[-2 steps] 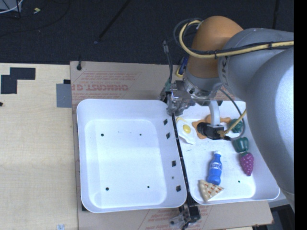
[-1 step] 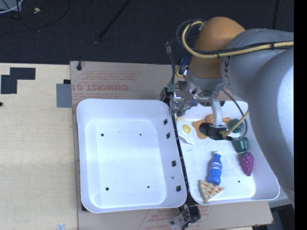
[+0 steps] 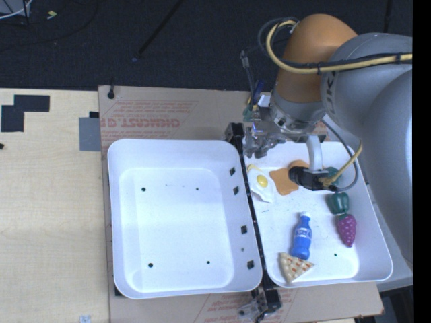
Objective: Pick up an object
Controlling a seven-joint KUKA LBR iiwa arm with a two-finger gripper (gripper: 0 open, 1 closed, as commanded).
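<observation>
In the camera view, everything is placed from the fried egg [image 3: 261,182], a flat white toy with a yellow yolk. It lies in the right bin [image 3: 322,210], at that bin's far end, hard against the wall shared with the left bin [image 3: 121,214].

The pincer [image 3: 256,145] hangs just beyond the egg, on the egg's far side and a touch toward the shared wall, over the bin's far corner. Its tip is lost in clutter and shadow, so I cannot tell how far open it is. Nothing can be seen held in it.

An orange slice [image 3: 285,182] touches the egg on the side away from the shared wall. A blue bottle [image 3: 302,236] lies nearer the camera than the egg and well apart from it. A waffle-like wedge [image 3: 294,266] lies nearer again, and a purple grape bunch [image 3: 346,229] is farthest from the egg, across the bin.

I judge the egg the likeliest target, being the closest thing to the pincer. It lies from the pincer toward the camera, a short way. Its long axis slants roughly along the shared wall, so a grip across its narrow width looks easier. Being flat and tight to the wall, it may slip. The bins rest on the tabletop [image 3: 47,214].
</observation>
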